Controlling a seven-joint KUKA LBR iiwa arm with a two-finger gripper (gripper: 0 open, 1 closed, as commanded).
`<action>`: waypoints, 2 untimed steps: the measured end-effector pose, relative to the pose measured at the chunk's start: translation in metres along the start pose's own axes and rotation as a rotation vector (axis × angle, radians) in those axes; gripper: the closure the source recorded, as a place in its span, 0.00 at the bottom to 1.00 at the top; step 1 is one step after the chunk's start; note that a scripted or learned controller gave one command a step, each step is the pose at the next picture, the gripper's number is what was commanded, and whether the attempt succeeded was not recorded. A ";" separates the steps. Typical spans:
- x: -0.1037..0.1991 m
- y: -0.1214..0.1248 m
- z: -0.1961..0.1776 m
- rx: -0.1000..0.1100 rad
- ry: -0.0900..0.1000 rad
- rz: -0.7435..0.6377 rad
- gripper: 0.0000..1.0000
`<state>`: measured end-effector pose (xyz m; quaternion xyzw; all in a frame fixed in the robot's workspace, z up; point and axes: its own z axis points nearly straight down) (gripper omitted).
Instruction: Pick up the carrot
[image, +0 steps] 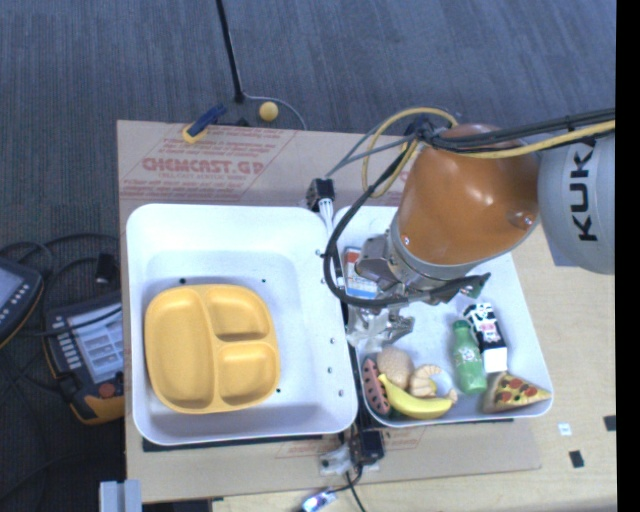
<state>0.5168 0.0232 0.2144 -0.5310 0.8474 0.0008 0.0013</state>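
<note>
A desk (200, 160) topped with a brown board printed in red lettering stands on dark grey carpet (100, 60), carrying 2 shallow white bins side by side. A thin black pole (229, 50) rises from the carpet behind the desk, with a small yellow ball (267, 111) and a blue-and-yellow clip (204, 122) at the board's far edge. A black handheld controller (85, 345) with coiled cables lies on the carpet to the left.

The left bin (200, 225) holds a yellow 3-compartment plate (210, 345), lying flat toward the bin's left side.

The right bin (530, 340) holds a cluster of toy foods along its near edge: a banana (415, 404), a beige rounded piece (394, 364) just behind it, a croissant-like pastry (430, 377), a green bottle (466, 355), a black-and-white carton (487, 330) and a pizza slice (516, 391). A dark red strip (371, 386) lies at the bin's left wall, touching the banana's end.

The grey arm, its orange band (465, 205) broad in the frame, reaches in from the right over the right bin. The hand (385, 325) hangs just above the beige piece and banana; whether its fingers are open or closed cannot be told. No carrot can be made out with certainty among the toys.
</note>
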 end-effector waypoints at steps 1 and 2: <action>-0.082 0.069 0.039 -0.002 0.001 -0.091 1.00; -0.082 0.068 0.029 -0.002 -0.001 -0.088 1.00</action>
